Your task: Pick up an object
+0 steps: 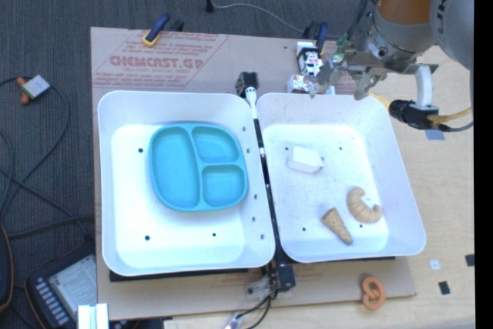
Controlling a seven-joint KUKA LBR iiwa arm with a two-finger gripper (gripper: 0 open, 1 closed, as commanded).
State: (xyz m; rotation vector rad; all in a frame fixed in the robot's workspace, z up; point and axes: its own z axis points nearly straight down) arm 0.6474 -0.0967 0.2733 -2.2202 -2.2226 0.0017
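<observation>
In the right bin (400,166) lie three objects: a white block (305,159) near the middle, a tan croissant-shaped piece (363,206) toward the front right, and a brown cone (337,226) beside it. My gripper (337,87) hangs over the bin's back rim, high above the objects. It is open, with nothing between its fingers. The white block is the nearest object, forward and a little left of the gripper.
The left bin (115,189) holds a blue divided plate (199,167). A small orange ring-shaped piece (373,291) lies on the bench in front of the right bin. Clamps and cables sit along the back edge of the board.
</observation>
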